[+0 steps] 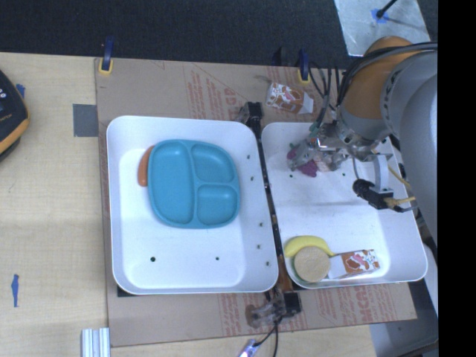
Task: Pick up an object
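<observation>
We see a small purple object (307, 166) lying in the right bin (335, 214), up toward that bin's 11 o'clock corner. The gripper (316, 149) is just above it, at about 12 o'clock from it, low over the bin floor. Whether it touches the object we cannot tell, and we cannot tell whether its fingers are apart or together, since the metal parts blur into one another there. The grey arm (405, 88) with its orange band (372, 80) comes in from 2 o'clock of the bin.

At the right bin's 7 o'clock corner we see a yellow piece (305, 244) with a round tan disc (310, 264) resting against it, and just at 3 o'clock from the disc a flat white packet with red print (358, 262). A dark part with cabling (375, 195) hangs at the bin's 3 o'clock side.

The left bin (126, 199) holds a blue divided plate (195, 183), set toward its 12 o'clock half. An orange thing (142, 168) peeks out from under the plate's 9 o'clock edge. Another red-printed packet (286, 98) lies on the cardboard (186, 88) beyond the bins, at 12 o'clock of the right bin.
</observation>
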Available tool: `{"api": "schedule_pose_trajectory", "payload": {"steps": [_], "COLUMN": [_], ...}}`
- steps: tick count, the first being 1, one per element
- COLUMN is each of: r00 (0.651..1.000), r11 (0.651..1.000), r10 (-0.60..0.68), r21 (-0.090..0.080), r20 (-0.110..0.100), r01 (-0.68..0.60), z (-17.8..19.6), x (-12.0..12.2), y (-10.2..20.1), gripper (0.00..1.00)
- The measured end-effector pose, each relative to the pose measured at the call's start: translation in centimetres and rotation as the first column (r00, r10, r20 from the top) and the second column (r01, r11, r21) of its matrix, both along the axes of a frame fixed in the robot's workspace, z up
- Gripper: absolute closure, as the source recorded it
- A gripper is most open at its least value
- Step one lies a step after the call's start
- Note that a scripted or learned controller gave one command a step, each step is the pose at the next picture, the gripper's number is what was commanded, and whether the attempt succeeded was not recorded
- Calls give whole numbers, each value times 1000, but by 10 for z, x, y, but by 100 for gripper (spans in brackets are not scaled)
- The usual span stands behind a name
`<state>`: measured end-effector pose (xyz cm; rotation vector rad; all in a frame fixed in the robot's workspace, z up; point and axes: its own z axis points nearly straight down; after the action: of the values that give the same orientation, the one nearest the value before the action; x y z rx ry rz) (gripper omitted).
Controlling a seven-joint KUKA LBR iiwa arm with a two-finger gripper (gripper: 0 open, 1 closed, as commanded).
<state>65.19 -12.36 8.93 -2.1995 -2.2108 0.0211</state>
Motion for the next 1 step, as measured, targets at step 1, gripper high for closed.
{"api": "schedule_pose_trajectory", "payload": {"steps": [1], "r00": [1000], "r11": [1000], "r10": [-2], "r21": [-3], "r20": [2], "r01": [2], "z": [0], "x": [0], "y": [3], "gripper": [0]}}
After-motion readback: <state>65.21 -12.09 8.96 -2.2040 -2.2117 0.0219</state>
